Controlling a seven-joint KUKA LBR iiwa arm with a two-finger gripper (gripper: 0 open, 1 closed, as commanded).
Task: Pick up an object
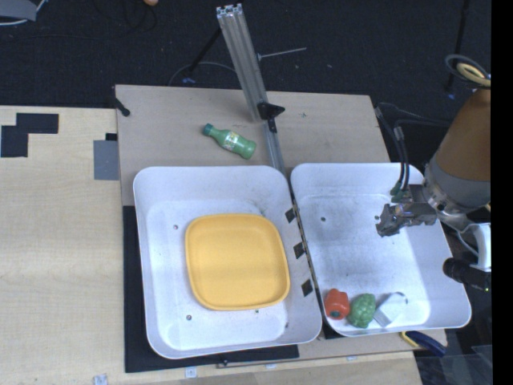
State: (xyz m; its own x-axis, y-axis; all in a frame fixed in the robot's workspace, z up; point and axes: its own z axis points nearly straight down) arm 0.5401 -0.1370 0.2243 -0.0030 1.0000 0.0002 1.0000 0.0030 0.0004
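Three small objects were seen gathered at the near edge of the right bin (449, 311): a red and orange piece (337, 302), a green lumpy piece (362, 310) touching it on the right, and a pale grey-white piece (389, 309) just beside the green one. They were judged to be small toy or plastic items, light and fairly stiff, with rounded, probably smooth surfaces that could slip out of a narrow pinch. Because the three lay packed together against the bin wall, a hold across the red and orange piece from its free left side was judged the cleanest, taken across its middle rather than at an end. The pale piece was too small and blurred for its shape to be told.

The end effector (391, 220) was seen over the middle of the right bin, towards its right half, carried by the grey arm (469, 147). Nothing was seen between its fingers. Whether they stood apart or together could not be told, the dark parts being too blurred.

The cluster lay nearer the camera than the end effector and somewhat to the left in the view, well apart from it, with bare bin floor between. A descent and a shift towards the near wall were judged to be required before any grasp.

Elsewhere, a yellow plate (237, 261) lay in the left bin (152, 215), and a green bottle (231, 141) lay on its side on the worktop (337, 127) beyond the bins.
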